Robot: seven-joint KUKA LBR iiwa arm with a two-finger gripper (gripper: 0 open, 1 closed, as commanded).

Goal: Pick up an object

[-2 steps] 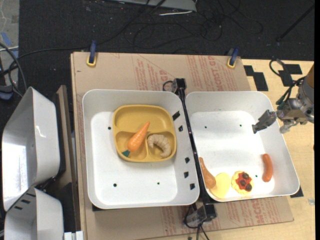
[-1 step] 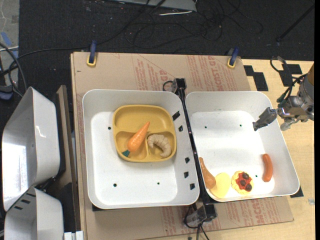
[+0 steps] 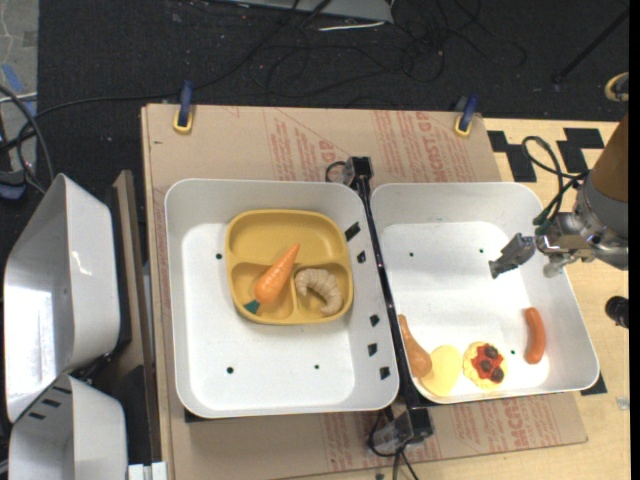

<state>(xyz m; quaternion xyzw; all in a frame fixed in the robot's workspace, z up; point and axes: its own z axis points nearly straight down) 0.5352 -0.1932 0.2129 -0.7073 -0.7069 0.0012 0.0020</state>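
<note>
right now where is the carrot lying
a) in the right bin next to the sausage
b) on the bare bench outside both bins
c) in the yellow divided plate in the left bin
c, the carrot lies across the yellow divided plate that sits in the left bin.

Counts on the bench

Two white bins: one far from the gripper (image 3: 515,253), holding one yellow divided plate (image 3: 288,265), one carrot (image 3: 276,274) and one shrimp (image 3: 320,288); one under the gripper, holding one sausage (image 3: 536,335), one small pizza (image 3: 486,364), one drumstick (image 3: 414,348) and one pale yellow piece (image 3: 447,368).
</note>
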